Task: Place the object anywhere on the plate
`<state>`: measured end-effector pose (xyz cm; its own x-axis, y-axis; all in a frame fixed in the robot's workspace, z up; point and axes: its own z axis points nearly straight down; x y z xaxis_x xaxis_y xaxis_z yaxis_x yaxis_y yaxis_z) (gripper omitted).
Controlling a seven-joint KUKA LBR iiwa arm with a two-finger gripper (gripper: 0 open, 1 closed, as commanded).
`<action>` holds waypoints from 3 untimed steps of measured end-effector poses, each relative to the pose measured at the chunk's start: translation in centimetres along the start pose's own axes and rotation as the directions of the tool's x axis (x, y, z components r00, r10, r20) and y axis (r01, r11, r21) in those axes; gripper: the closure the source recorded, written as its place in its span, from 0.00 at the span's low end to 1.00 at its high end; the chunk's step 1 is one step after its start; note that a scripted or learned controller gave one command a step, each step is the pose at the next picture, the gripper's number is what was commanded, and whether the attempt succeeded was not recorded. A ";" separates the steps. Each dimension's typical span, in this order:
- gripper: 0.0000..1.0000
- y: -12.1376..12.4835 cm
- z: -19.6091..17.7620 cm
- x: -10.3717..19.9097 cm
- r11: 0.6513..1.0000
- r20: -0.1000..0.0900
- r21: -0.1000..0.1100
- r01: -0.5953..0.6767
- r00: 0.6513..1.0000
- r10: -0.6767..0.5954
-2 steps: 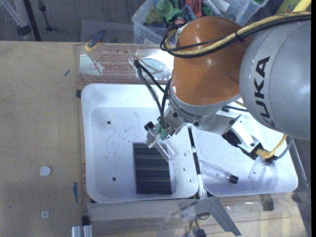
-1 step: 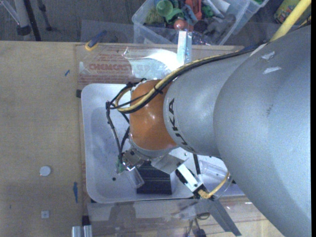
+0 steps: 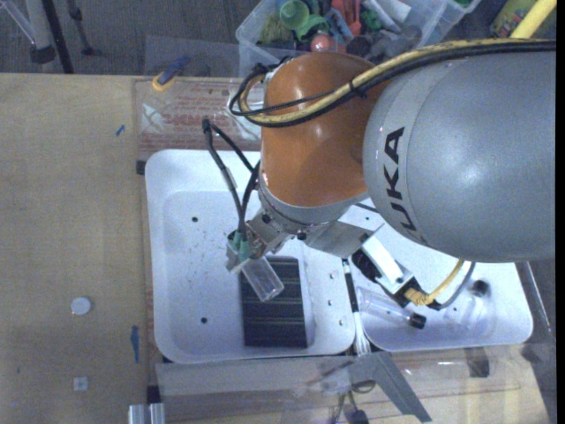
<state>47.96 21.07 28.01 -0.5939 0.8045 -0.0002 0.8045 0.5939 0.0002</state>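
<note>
A dark, ribbed rectangular plate [image 3: 275, 312] lies flat in the left white bin [image 3: 181, 263], near its front right corner. My gripper [image 3: 252, 261] hangs low over the plate's back left edge, under the big orange wrist band [image 3: 313, 140]. A small green piece [image 3: 236, 249] and a clear, pale part [image 3: 262, 280] show at its tip, the clear part overlapping the plate's back edge. Whether something is held there I cannot make out. The arm hides the bin's back right part.
The right bin [image 3: 481, 321] is largely covered by the grey arm [image 3: 468, 148]; a yellow cable [image 3: 441, 290] and a white connector [image 3: 381, 263] hang over it. A clear box of toys [image 3: 353, 11] stands behind the bins. A small white disc [image 3: 80, 306] lies on the bench at the left.
</note>
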 end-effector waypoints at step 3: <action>1.00 0.8 2.8 1.1 0.482 0.000 -0.001 0.876 0.482 -0.876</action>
<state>47.96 22.49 25.24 -0.9911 -0.1332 -0.0005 -0.1332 0.9911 0.0012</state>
